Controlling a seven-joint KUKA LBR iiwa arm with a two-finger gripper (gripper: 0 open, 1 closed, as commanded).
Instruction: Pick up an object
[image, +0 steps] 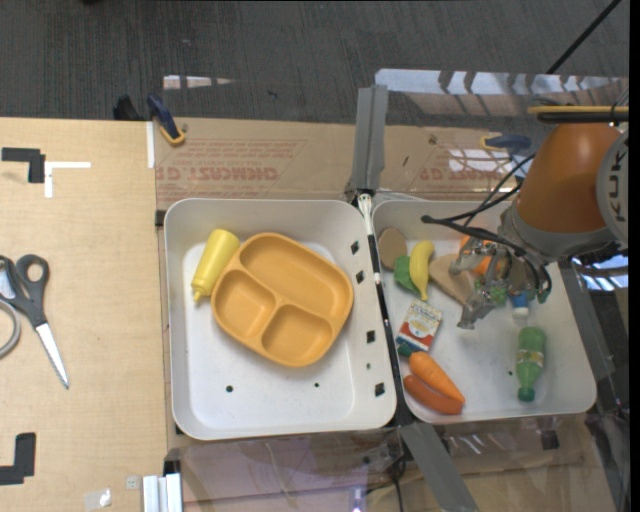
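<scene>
Pincer (478, 300): over right bin (570, 400), grip state unclear.
Carrot (436, 374): right bin.
Tray (282, 298): left bin (200, 400).

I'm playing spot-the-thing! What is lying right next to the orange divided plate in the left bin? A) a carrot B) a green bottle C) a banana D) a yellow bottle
D: the yellow bottle lies against the upper left edge of the orange divided plate in the left bin, while the green bottle, carrot and banana sit in the right bin.
</scene>
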